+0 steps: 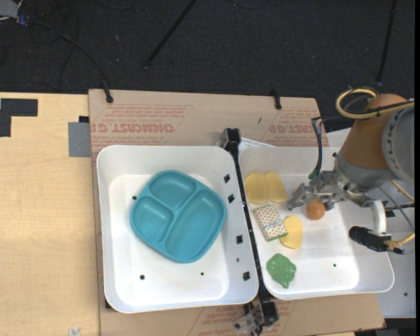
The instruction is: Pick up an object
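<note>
Orange ball [316, 210] sitting right at the gripper [309, 200] in the right bin [350, 275], arm reaching in from the right.

Gripper is hanging low over the bin's upper middle w/ the ball touching or just under its tips; can't tell if the claw is apart, together or clamped. Nearby are lying a pale yellow piece [265, 186], a patterned block [269, 220], a yellow bit [292, 231] and a green toy [281, 269]. Left bin [119, 285] is holding a teal tray [178, 215].
</note>
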Tool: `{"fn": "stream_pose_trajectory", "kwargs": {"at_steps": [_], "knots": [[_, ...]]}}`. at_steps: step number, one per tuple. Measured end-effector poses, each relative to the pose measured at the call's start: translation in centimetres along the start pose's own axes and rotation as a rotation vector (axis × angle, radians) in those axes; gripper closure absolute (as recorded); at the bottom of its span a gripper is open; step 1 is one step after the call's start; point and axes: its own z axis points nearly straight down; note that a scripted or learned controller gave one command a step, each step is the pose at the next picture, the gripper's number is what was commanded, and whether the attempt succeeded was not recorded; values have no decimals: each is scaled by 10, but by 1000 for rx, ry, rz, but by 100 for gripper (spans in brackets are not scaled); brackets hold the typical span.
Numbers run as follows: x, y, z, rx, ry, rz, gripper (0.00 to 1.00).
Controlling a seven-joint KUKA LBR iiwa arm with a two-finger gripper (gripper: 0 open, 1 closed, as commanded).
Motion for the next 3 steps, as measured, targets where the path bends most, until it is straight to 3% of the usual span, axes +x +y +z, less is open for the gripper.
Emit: {"fn": "stream_pose_trajectory", "kwargs": {"at_steps": [1,3], "knots": [[-1,1,-13,-3,-1,2,100],[-8,-1,-121,-12,-3,-1,100]]}}
